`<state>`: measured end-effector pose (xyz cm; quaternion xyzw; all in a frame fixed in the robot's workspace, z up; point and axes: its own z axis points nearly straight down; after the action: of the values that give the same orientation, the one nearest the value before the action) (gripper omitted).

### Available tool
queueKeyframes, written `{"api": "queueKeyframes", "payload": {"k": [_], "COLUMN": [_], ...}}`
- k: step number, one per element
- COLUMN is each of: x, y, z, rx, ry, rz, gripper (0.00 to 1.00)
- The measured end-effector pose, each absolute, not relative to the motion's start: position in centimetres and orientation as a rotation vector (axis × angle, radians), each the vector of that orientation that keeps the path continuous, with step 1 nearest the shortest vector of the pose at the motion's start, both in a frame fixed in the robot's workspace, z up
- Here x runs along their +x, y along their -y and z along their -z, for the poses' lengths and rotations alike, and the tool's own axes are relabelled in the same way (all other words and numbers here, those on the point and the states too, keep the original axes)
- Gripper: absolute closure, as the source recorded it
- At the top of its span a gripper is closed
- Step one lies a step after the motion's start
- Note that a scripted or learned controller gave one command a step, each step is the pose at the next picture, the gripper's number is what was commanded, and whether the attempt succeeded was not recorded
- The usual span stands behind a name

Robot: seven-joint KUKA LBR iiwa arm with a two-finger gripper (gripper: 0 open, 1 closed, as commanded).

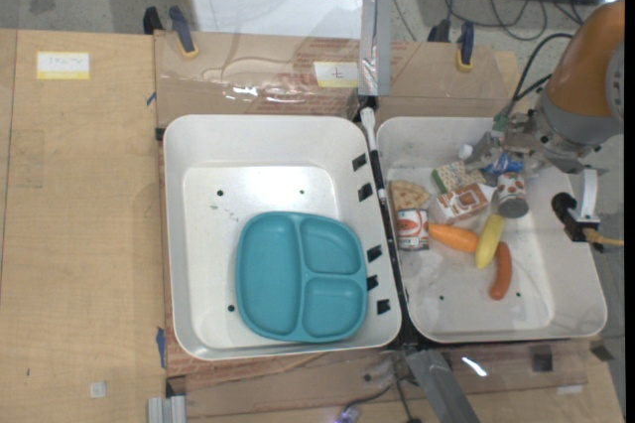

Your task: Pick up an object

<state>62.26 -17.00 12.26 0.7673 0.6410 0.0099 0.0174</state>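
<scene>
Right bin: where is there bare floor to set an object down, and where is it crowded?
The right bin has bare floor along its near edge, below the sausage and carrot. Its far-left corner is also bare. The middle is crowded around the banana, the can and the hand.

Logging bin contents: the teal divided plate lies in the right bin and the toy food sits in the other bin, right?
Not quite. The camera view shows the teal divided plate in the left bin; the toy food, such as the carrot and banana, sits in the right bin.
</scene>
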Motion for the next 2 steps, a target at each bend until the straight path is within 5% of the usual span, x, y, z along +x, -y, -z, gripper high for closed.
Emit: {"api": "queueKeyframes", "payload": {"k": [1,2], "x": [62.7,57.1], "y": [18.1,12.8], "z": [-10.0,-9.9], "rx": [2.456,2.346], "ry": [-1.946,-2.076], "rz": [-0.017,-0.017], "gripper": [0.00,0.00]}}
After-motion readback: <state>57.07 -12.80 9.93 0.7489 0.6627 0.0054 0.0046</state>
